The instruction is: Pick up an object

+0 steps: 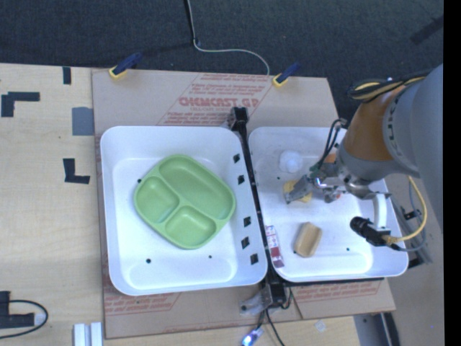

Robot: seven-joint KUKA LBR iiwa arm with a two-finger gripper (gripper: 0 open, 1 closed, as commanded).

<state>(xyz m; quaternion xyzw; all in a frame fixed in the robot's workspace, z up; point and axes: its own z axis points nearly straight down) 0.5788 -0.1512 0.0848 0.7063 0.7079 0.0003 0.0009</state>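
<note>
Tan block [307, 239] upright-tilted in right bin [360, 265], fingers [299, 192] state unclear

A wooden bench [43, 215] stands before dark carpet [86, 13].

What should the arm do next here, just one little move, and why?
Probably lift slowly and check. The gripper is low in the right bin, at a small yellow thing. Whether it has a hold is unclear. The tan block lies apart, nearer the front.
</note>
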